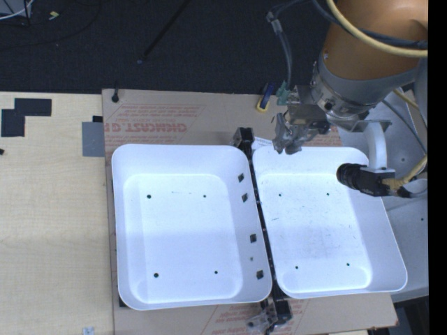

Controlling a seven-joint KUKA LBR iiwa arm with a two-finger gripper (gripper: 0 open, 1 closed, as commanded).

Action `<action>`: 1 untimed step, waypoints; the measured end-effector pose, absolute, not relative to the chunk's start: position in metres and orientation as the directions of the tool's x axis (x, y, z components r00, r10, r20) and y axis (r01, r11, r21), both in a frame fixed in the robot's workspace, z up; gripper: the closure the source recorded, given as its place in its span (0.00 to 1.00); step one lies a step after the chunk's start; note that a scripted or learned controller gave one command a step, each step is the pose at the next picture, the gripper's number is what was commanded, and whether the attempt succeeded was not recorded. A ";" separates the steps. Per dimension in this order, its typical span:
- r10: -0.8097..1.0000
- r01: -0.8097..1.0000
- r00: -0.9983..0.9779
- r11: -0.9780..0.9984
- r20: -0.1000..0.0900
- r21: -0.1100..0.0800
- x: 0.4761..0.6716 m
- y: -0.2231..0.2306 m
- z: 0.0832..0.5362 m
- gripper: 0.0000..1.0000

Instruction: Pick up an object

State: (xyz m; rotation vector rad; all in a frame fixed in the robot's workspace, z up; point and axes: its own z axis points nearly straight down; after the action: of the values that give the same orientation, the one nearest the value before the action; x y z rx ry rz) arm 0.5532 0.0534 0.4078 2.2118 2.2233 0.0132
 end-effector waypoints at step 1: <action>1.000 1.000 0.000 0.000 -0.002 -0.009 0.602 0.053 0.304 1.00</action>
State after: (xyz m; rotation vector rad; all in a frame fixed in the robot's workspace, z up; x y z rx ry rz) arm 0.6024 0.0532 0.3038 2.2256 2.2247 -0.0128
